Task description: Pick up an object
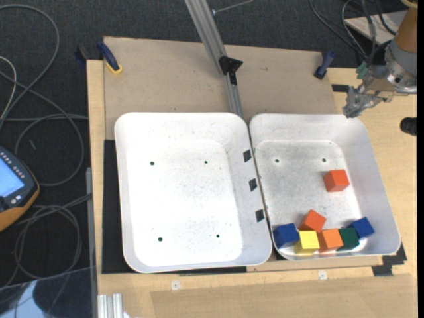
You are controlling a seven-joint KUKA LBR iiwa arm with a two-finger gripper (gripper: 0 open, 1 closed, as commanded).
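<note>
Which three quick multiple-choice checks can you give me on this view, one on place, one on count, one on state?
1. Where does the gripper sit?
A. Over the left bin
B. By the right bin's far right corner
C. Among the blocks

2. How many orange blocks lie in the right bin?
A. One
B. Three
C. Five

3. How does the lone orange block stand?
A. Apart from the cluster
B. Stacked on a blue block
C. Between the fingers

Answers: 1 B, it hangs at that corner; 2 B, one alone plus two in the near cluster; 3 A, bare bin floor lies around it.
</note>
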